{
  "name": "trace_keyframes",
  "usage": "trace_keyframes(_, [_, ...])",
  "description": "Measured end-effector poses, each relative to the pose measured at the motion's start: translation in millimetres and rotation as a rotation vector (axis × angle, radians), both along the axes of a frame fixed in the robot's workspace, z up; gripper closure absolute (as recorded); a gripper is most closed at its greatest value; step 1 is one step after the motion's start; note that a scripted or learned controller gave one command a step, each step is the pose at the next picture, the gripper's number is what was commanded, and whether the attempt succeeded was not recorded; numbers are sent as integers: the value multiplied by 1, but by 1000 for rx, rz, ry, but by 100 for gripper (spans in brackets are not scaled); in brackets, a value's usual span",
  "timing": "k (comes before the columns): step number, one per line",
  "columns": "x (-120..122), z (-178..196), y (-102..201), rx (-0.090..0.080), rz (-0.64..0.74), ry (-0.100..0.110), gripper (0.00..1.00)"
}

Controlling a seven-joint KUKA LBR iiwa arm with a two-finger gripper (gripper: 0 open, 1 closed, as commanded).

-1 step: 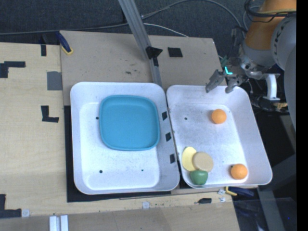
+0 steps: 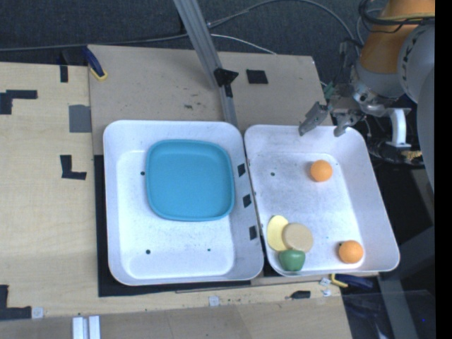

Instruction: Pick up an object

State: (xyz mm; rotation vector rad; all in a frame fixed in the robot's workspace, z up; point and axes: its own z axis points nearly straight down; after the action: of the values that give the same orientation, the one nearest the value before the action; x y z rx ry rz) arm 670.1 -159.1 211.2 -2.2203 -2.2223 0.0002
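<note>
the end effector [image 2: 327, 121] hangs open and empty over the far rim of the right bin [image 2: 376, 189]. the nearest target, an orange ball [image 2: 320, 170], lies just below it on open bin floor. a good grasp likely means centring the fingers on the ball, descending straight, then closing before lifting.

Right bin [image 2: 367, 189], white, shallow, holds five small items. Orange ball [image 2: 320, 170] alone in upper middle of bin, clear of the walls. Second orange ball [image 2: 350, 251] at lower right corner, near the rim. Cluster at lower left of bin: yellow disc [image 2: 275, 230], tan disc [image 2: 297, 237] overlapping its right side, green piece [image 2: 291, 260] just below, touching the tan disc. Left bin [image 2: 120, 210] holds a blue square plate [image 2: 189, 180], lying flat, upper centre.
</note>
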Motion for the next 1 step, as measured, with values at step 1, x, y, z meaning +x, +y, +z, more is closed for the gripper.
trace_keyframes(1, [3,-47,8,0,0,4,0])
